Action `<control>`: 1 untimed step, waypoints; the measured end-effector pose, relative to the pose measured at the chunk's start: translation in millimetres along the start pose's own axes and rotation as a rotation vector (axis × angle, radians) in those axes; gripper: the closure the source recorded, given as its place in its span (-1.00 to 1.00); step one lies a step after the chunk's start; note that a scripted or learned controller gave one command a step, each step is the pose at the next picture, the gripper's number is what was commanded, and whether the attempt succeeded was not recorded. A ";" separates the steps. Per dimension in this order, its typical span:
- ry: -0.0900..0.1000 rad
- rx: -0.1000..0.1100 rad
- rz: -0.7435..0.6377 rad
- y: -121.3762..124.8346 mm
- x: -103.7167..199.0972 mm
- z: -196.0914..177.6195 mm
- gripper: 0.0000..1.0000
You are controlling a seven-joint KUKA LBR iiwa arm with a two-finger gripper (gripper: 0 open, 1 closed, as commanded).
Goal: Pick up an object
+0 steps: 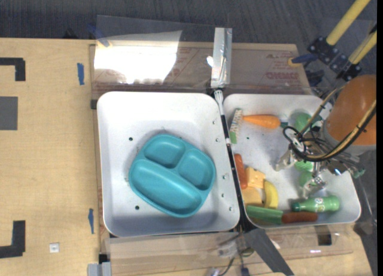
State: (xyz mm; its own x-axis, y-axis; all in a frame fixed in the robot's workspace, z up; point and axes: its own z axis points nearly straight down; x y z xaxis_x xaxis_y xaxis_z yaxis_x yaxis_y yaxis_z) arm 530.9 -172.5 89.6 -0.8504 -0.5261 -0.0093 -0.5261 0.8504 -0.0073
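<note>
My gripper (302, 170) hangs low in the right bin (353, 209), right of frame — whether it is wide, narrow or holding anything, I cannot tell. The green bottle (316, 204) lies just below it at lower right; I judge it light, stiff, smooth plastic — best taken across the body. Count: two bins, one teal tray (172, 174), one carrot (261, 121), one banana (271, 194).

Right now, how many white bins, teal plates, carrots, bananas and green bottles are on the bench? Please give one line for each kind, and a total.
White bins: 2
Teal plate: 1
Carrot: 1
Banana: 1
Green bottle: 1
Total: 6
</note>
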 end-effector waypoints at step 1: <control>-0.015 0.009 -0.003 -0.5 -6.3 -13.2 1.00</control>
State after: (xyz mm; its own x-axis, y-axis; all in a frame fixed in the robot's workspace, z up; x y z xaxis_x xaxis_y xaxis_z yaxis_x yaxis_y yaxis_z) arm 536.4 -169.7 102.9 -0.8486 -0.5285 -0.0242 -0.5283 0.8489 -0.0161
